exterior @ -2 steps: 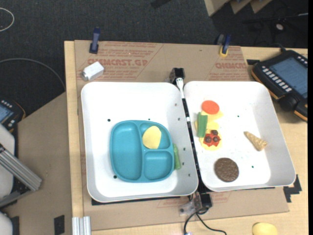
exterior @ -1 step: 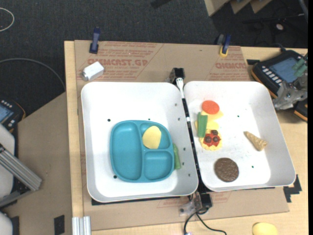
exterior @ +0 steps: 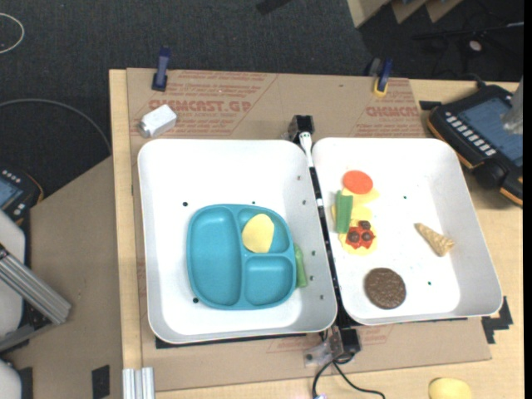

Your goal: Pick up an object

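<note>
Nothing's picked yet, so it's still target-choosing time. Can't tell the pincer's state. The brown cookie (exterior: 386, 288) sits alone in the right bin (exterior: 475, 283), so next is dropping down over it.

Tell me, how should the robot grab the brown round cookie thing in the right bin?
The brown round disc lies flat near the right bin's front edge, with free floor around it. Probably best to come straight down from above and pinch across its edge, fingers on opposite sides. Being flat and low, it offers little height, so the fingers would likely need to reach almost to the floor.
</note>
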You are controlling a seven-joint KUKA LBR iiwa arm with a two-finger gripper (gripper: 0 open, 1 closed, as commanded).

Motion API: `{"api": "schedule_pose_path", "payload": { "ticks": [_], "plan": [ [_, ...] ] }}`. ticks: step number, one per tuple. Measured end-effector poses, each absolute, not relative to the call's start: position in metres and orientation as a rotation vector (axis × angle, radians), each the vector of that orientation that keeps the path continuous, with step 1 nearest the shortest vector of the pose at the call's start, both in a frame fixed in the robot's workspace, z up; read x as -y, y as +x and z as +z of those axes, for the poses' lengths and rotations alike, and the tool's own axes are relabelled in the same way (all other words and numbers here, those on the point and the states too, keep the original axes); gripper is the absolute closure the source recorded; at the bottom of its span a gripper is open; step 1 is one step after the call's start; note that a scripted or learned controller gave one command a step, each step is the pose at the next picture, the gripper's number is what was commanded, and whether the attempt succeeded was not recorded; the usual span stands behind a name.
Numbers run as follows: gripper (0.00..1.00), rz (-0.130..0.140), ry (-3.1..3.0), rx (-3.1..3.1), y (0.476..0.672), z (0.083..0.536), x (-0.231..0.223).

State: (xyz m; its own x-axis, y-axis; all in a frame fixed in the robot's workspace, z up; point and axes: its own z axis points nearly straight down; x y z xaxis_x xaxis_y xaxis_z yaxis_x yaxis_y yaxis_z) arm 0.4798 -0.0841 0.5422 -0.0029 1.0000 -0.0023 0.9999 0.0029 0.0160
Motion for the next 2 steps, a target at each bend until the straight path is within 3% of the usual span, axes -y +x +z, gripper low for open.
{"api": "schedule_pose_path", "payload": {
  "ticks": [1, 2],
  "plan": [
    [1.00, -0.016, 2.232, -2.229, 0.478, 0.378, 0.078],
    [1.00, 0.011, 2.200, -2.242, 0.479, 0.411, -0.079]
  ]
}}
